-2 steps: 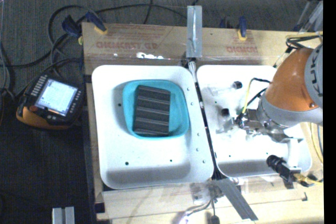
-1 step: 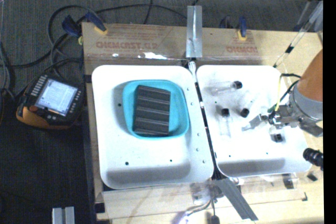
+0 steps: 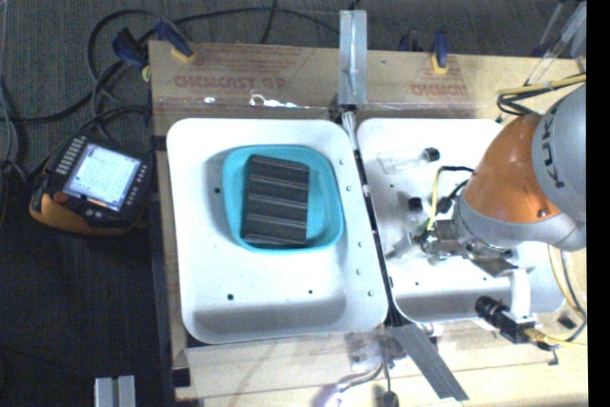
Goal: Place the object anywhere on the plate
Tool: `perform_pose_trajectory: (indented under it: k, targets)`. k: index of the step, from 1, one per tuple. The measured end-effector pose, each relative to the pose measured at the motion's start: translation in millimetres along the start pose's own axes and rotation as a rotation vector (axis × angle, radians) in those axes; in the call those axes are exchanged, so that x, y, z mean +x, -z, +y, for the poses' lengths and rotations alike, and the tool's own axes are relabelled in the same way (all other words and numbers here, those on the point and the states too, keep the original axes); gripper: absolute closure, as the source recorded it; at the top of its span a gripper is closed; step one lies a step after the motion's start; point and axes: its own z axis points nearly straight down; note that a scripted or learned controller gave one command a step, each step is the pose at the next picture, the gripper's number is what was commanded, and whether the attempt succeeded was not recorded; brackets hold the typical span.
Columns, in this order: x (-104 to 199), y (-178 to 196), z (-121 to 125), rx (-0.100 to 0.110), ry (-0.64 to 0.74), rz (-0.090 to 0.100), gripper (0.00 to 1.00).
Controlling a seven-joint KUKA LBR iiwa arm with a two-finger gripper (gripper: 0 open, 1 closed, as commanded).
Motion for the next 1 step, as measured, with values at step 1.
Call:
perform_pose_trajectory:
  k: [1]
  targets:
    - [-24.7, 101.8, 0.1, -0.001, 0.274, 0.002, 0.00]
